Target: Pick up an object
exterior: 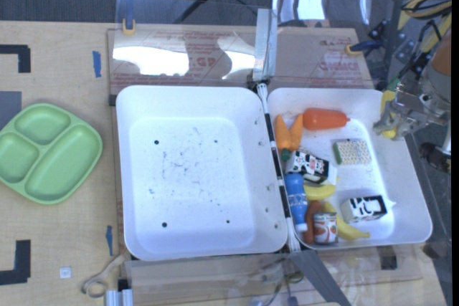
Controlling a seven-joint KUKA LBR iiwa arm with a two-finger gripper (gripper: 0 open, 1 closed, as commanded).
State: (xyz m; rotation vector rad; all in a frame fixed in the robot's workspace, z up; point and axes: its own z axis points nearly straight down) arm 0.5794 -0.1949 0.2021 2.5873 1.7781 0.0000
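Stage: approach, nothing lifted yet. Gripper point(393, 118) at right edge of frame, above right bin point(412, 183) rim; finger state impossible to tell. Candidates in right bin, lower right of frame: carrot point(325, 118), sponge point(351, 152), blue bottle point(295, 190), banana point(349, 229), can point(325, 228), 2 black-and-white cartons point(310, 165). Next: shift left over 1 item, descend, close. Labels too small to read.

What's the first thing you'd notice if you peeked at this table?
The jumble of toys in the right bin stands out: an orange carrot at the back, a blue bottle along the left wall and a red can at the front. A green divided plate sits alone on the bench at far left.
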